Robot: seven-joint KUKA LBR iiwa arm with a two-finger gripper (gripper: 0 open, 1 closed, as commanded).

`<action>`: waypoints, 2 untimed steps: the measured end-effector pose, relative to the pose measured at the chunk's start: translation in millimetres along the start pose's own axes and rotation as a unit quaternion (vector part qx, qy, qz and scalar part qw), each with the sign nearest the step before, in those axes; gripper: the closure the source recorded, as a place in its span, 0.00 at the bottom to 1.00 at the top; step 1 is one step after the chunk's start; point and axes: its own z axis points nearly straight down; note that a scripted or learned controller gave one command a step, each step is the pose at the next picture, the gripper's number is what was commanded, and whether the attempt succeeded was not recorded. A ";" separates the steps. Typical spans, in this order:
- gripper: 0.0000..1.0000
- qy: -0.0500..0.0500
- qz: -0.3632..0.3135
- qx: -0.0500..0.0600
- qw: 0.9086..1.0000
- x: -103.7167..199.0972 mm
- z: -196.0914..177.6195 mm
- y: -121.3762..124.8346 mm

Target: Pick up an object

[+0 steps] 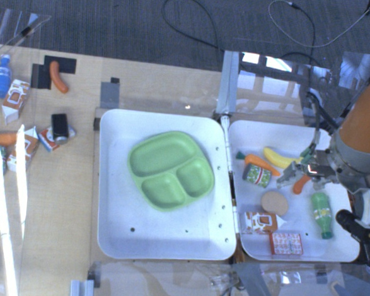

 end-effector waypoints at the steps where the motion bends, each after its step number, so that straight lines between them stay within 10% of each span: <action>1: 0.00 -0.001 -0.098 -0.002 0.995 -48.3 129.8 38.3; 2: 0.00 -0.001 -0.086 -0.005 0.996 -12.6 136.7 102.1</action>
